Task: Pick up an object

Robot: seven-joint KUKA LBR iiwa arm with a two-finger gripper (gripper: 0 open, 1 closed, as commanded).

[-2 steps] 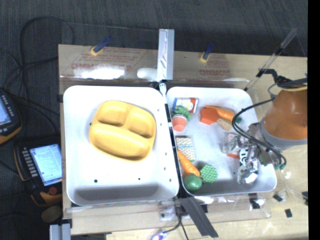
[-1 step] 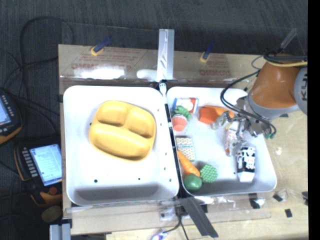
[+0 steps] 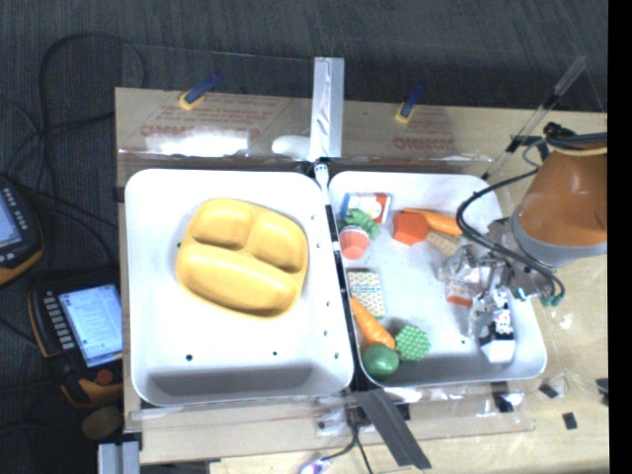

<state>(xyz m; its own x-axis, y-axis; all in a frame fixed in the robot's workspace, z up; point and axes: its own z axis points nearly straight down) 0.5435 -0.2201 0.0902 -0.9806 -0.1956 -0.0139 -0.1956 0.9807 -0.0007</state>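
Note:
My gripper (image 3: pixel 483 304) hangs low over the right side of the right bin (image 3: pixel 434 188), below the orange wrist band. Just to its left lies a small red and white item (image 3: pixel 459 290), close to or touching it. A black and white item (image 3: pixel 498 339) lies just below it by the bin's right wall. Whether anything sits in the gripper cannot be made out. Elsewhere in this bin are an orange block (image 3: pixel 409 227), a carrot (image 3: pixel 367 322), a green ball (image 3: pixel 380 360) and a green dotted piece (image 3: pixel 413 342).
The left bin (image 3: pixel 158 363) holds a large yellow moulded tray (image 3: pixel 242 255). The right bin's left side has a red and green packet (image 3: pixel 363 209), a patterned card (image 3: pixel 364 286) and a small red and green toy (image 3: pixel 353 240). Handheld screens (image 3: pixel 84 324) lie off the bench at left.

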